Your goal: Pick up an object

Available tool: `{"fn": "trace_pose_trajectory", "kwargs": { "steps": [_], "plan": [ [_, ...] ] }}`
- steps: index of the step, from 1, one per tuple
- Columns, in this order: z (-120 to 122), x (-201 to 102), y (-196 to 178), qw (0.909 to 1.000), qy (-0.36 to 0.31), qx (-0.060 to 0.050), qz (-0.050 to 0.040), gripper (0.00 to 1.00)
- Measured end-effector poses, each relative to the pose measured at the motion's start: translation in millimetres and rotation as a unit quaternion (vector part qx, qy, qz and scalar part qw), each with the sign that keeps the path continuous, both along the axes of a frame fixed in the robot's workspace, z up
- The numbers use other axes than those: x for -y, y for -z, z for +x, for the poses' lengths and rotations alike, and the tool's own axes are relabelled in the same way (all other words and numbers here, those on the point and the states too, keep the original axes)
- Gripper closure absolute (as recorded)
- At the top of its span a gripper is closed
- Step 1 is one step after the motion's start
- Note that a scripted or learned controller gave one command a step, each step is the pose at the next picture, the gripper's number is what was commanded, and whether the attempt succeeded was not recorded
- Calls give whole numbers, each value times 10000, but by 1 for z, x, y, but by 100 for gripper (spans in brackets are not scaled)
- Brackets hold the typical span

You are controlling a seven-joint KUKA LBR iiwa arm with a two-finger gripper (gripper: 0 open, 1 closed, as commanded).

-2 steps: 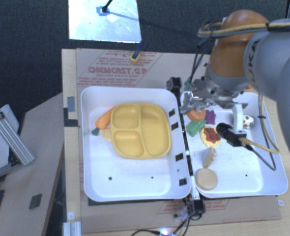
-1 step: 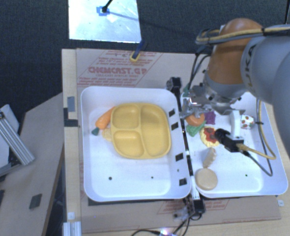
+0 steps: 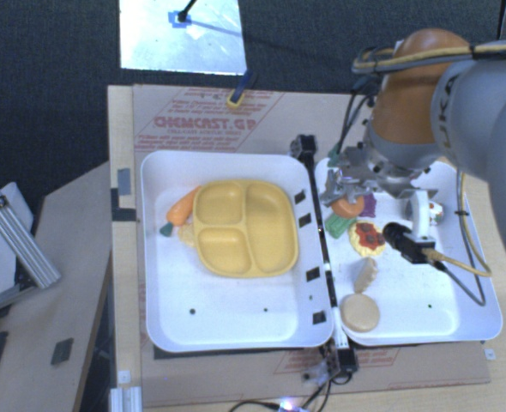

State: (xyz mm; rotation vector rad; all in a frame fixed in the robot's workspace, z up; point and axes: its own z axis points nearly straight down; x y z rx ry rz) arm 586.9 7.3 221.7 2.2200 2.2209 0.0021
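Hovering gripper (image 3: 349, 197) sits low over orange toy food (image 3: 350, 206), right bin (image 3: 459, 316).

A dark carpet (image 3: 47, 75) lies under a wood bench (image 3: 73, 230). A shiny square plate (image 3: 182, 24) sits on the floor.

You see hand (image 3: 349, 194) low in right bin (image 3: 472, 312), over orange and purple toys (image 3: 356, 205). Pizza slice (image 3: 368, 239), cookie (image 3: 360, 312) nearby. Yellow tray (image 3: 240, 227), carrot (image 3: 181, 207) in left bin (image 3: 227, 320).
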Motion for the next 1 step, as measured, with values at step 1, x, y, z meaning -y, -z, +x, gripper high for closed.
{"fn": "trace_pose_trajectory", "kwargs": {
  "steps": [1],
  "plan": [
    [5, -18, 3, 10000, -26, -2, 1, 100]
  ]
}}
